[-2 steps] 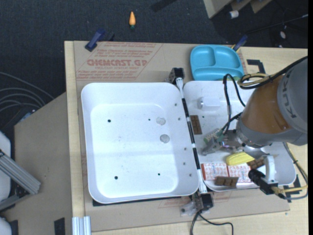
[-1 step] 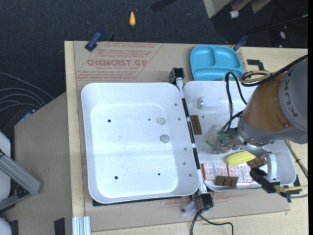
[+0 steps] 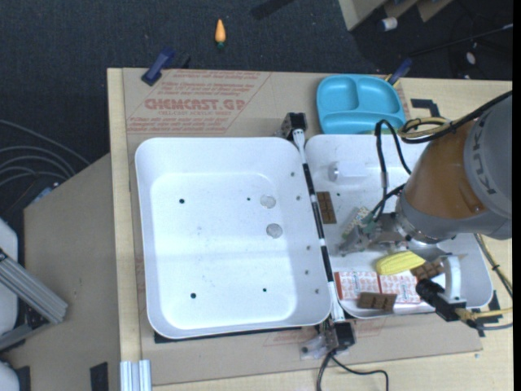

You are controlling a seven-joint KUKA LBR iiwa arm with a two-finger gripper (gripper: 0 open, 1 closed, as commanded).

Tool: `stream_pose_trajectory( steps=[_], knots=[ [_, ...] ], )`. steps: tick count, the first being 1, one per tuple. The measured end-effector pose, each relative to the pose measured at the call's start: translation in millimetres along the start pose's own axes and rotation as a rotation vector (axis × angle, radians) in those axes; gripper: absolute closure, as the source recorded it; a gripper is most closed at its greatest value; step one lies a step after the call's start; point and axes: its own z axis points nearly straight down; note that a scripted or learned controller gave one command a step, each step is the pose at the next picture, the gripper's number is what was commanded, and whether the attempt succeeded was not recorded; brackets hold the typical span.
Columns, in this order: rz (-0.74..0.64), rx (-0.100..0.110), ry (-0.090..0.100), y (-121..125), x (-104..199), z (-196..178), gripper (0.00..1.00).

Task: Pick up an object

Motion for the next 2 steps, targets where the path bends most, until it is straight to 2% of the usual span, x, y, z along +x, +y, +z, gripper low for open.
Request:
stream_pose_trajectory(
  steps=[1, 2],
  knots=[
    [-0.002, -0.002, -0.001, 133.9, -7.8, 8.8, 0.00],
    [-0.002, -0.004, -0.001, 100.9, 33.5, -92.2, 0.00]
  ],
)
